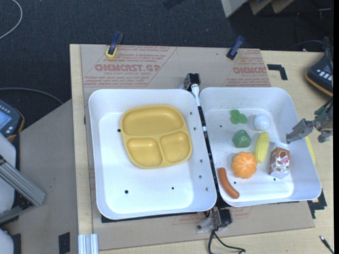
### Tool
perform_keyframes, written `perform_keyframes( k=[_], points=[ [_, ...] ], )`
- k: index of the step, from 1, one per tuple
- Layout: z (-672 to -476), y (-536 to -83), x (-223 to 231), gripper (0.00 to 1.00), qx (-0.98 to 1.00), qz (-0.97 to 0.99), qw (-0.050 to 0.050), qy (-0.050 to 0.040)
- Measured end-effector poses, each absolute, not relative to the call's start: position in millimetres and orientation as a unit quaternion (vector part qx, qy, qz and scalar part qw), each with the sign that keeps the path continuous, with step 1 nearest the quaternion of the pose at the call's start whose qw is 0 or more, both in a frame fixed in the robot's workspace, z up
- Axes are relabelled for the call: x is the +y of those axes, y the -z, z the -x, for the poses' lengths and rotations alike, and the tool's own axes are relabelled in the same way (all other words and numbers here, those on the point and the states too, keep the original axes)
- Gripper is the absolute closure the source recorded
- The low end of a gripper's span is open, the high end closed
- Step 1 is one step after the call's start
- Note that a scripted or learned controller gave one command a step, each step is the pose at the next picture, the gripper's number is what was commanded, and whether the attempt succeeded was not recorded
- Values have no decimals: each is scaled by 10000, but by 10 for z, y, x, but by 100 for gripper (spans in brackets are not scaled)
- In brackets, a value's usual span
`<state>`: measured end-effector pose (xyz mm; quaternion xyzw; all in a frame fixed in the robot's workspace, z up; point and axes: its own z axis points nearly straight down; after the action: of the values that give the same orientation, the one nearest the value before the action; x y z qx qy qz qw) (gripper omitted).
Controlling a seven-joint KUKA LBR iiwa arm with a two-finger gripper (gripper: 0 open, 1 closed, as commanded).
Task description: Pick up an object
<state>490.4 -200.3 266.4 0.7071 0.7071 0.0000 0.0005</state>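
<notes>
The right bin [296,187] holds several small items. Among them are a light green piece [238,117], a white ball [260,122] and a darker green piece [242,138]. It also holds a yellow corn cob [261,146], an orange [244,164], a red sausage [228,182] and a brown-and-white packet [279,162]. My gripper [308,135] hangs over the bin's right side, above and to the right of the packet. It is open, with nothing between its fingers.
A yellow three-compartment plate [156,136] lies in the left bin [106,184]. A black divider strip [204,136] runs between the bins. Clamps [112,45] hold the cardboard base at the back. A dark device [322,74] sits at the far right.
</notes>
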Motion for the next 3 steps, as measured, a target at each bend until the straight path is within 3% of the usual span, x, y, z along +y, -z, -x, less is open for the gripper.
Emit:
perform_keyframes(
  k=[1,2,3],
  points=[
    [-4888,-1200,-1379,0,7086,-7056,-75,13],
    [-5278,-826,-1028,0,7087,-7055,4,-7],
    [-5272,-951,-1057,100,7069,-7073,23,-10]
  ],
)
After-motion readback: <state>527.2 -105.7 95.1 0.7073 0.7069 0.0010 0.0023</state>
